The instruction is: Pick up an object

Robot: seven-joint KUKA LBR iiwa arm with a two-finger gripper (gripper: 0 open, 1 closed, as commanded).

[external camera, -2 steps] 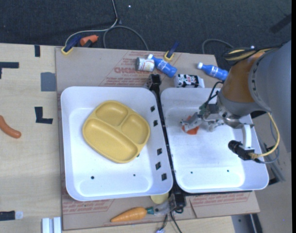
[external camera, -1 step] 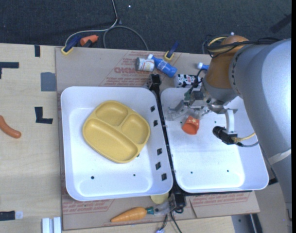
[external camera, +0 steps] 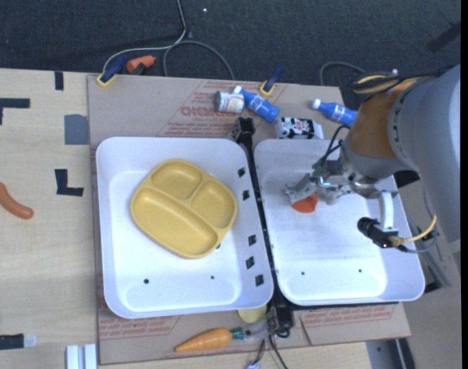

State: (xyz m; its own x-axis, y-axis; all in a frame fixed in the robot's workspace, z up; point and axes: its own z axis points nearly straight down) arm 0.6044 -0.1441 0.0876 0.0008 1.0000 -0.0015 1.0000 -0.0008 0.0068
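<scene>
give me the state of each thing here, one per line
yellow plate: lying flat in the left bin
orange piece: on the right bin floor, just under the gripper
carrot: lying on the bench in front of the bins
sausage: lying on the bench, far left

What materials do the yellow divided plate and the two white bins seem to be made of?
The yellow plate looks like moulded plastic, matte, with soft rounded compartment ridges. The left bin and the right bin look like thin plastic, smooth and slightly glossy, with rounded corners; painted metal cannot be excluded.
</scene>
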